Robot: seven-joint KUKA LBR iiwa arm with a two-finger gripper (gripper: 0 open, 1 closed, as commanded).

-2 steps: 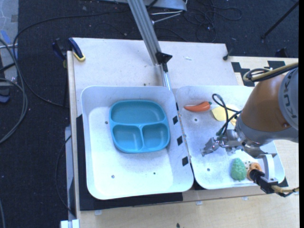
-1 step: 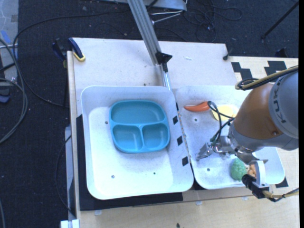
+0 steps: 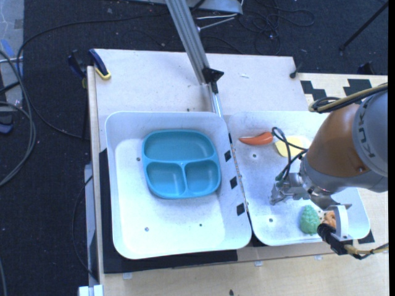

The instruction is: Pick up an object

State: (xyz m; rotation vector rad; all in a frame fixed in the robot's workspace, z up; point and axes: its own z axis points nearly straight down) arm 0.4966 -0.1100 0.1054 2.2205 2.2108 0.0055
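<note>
Low over the right bin (image 3: 259,224), arm (image 3: 345,153) bent down, fingers (image 3: 281,195) state unclear

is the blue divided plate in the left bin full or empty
Empty. The blue three-compartment plastic plate lies flat in the left white bin, and all three compartments show bare blue bottoms.

Arm (image 3: 345,153) partly hides the yellow object (image 3: 292,145).

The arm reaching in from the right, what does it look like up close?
The arm is thick and rounded, with a grey shell and a broad orange band above the wrist. A black cable loops alongside it and a yellowish cable arcs over its top. At the end sits a small pincer of grey metal parts.
</note>
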